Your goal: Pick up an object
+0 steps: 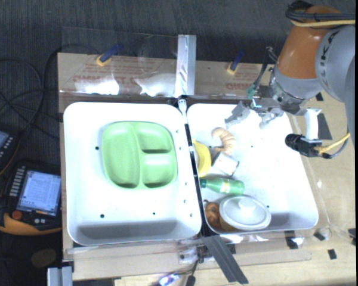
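My gripper hangs over the back of the right bin, its two grey fingers spread apart and open with nothing between them. Just left of and below it lies a tan ring-shaped doughnut. Near the bin's left wall sit a yellow object and a small white box. A green bottle lies on its side below them. At the front stands a white lidded bowl with a brown object beside it.
The left bin holds a green divided tray. A ridge separates the two bins. A black cable fitting hangs from the arm over the right bin's right side. Electronic devices lie left of the bench.
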